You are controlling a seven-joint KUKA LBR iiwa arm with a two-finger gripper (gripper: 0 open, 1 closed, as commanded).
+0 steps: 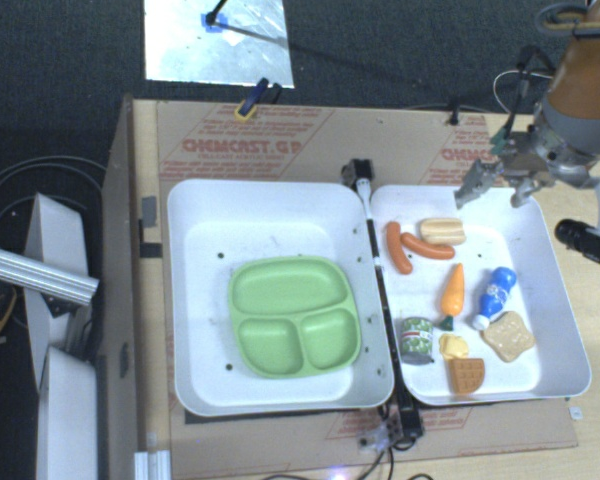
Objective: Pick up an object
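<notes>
Arm: mine — grey, orange band above the wrist, reaching in from the right.
Gripper (498,190): my two fingers spread apart, pointing down — nothing between them.

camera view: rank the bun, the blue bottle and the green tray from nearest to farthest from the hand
1. The bun, at the far end of the right bin, just below the hand.
2. The blue bottle, mid right bin, toward the near side.
3. The green tray, across in the left bin.
</notes>
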